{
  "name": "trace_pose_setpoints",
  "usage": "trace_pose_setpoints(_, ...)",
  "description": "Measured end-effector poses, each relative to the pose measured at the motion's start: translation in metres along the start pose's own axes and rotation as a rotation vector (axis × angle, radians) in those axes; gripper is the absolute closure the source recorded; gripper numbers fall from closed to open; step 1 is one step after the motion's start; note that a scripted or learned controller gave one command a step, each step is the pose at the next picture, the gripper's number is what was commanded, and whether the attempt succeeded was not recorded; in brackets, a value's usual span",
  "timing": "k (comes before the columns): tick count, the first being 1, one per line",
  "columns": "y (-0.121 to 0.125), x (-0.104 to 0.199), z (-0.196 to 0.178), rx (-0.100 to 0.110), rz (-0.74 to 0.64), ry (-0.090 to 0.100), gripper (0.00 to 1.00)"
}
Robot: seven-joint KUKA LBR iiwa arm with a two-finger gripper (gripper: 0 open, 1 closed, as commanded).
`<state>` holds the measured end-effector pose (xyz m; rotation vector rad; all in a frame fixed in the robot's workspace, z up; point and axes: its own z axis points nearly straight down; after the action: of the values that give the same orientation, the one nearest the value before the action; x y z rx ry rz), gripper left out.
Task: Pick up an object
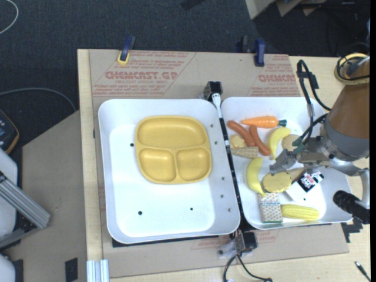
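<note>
the claw [284,164] hangs low in the right bin [235,107], reaching in from the right on the grey arm [352,128] with its orange band. whether its fingers stand wide or narrow i cannot tell; they are dark and blurred against the clutter, and nothing can be seen clamped between them. the tip sits just above a pale yellow round piece [276,183], touching or nearly touching it; which one i cannot say. left of the tip a banana [254,176] curves down the bin, and above it lies a short pale cob [245,152]. further up, two sausages [249,135] lie slanted side by side, with a carrot [260,121] just above them near the far wall. another yellow fruit [278,140] rests between the sausages and the arm. below the claw a small box [270,207] stands beside a corn cob [300,212] along the near wall, and a black and white card [309,181] lies just under the wrist. the left bin [117,175] holds a yellow tray [173,148] with three compartments, well apart from the claw. both bins sit on a brown board [176,72] held by two clamps [124,51] at the far edge.
</note>
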<state>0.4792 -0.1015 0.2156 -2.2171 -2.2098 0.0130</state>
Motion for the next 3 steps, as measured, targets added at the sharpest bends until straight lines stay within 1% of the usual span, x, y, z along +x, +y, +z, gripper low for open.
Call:
trace_pose_setpoints(1, 0.003, 0.000, -0.006, -0.013, -0.003, -0.002, 0.00)
trace_pose_setpoints(2, -0.003, 0.006, 0.053, -0.007, -0.002, 0.000, 0.00)
trace_pose_setpoints(3, 0.001, 0.005, 0.097, -0.007, -0.003, 0.000, 0.00)
